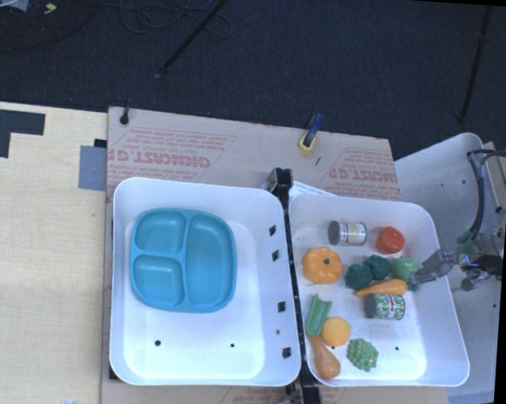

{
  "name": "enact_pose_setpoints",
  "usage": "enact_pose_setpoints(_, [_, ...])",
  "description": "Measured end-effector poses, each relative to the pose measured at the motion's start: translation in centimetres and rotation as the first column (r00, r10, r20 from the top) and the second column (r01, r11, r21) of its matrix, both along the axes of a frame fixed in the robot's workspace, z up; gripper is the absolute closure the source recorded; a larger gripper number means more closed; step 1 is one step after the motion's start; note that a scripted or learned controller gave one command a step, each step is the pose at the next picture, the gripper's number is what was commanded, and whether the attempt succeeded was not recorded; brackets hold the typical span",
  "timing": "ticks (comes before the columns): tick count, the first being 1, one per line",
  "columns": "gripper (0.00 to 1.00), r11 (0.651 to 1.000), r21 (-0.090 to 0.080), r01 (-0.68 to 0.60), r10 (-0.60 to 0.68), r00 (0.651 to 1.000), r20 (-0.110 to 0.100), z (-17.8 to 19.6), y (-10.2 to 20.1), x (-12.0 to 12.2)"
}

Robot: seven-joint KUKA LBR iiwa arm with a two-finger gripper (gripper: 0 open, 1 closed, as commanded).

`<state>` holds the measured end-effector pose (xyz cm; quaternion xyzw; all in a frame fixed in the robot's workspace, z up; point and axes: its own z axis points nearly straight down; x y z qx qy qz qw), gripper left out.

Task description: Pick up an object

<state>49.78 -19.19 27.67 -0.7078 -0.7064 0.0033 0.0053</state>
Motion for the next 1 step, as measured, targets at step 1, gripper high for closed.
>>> enact_pose_setpoints(1, [0.00,1.000,-0.003,-0.002,0.002,1.000,0.011,0.52,-0.01,0.18])
